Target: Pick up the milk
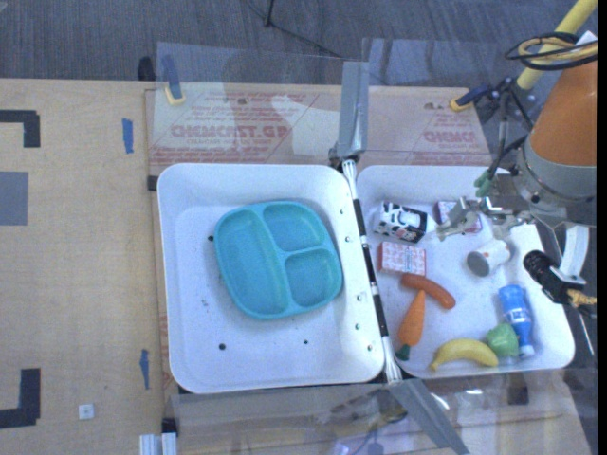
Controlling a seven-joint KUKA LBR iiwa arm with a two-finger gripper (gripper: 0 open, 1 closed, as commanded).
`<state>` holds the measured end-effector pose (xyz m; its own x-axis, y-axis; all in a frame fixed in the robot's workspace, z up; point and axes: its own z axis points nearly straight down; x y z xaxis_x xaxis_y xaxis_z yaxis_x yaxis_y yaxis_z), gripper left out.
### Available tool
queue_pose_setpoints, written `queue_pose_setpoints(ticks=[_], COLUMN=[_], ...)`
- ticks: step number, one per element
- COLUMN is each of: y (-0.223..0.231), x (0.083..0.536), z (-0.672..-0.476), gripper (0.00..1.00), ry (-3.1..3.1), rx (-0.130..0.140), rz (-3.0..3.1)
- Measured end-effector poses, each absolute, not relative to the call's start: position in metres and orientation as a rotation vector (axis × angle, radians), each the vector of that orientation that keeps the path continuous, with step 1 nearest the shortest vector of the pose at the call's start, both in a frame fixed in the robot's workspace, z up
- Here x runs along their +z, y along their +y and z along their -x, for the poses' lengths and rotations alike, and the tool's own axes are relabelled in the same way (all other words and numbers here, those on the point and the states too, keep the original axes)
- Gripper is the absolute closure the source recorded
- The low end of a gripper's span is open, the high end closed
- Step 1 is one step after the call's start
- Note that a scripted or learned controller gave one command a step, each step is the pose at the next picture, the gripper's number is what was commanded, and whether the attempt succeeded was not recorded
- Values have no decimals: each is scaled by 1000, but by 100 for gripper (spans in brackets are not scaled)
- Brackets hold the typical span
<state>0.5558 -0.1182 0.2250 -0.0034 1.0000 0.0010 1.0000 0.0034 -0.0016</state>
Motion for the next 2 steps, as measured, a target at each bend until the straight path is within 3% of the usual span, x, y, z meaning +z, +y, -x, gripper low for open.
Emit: queue_pose_setpoints(ticks=[1, 2], y=[-109, -106], x=[120, 108], z=[-625, -632], gripper=[0, 0], ry=[-2131, -2393], rx=[-17, -34], rz=[2328, 2088])
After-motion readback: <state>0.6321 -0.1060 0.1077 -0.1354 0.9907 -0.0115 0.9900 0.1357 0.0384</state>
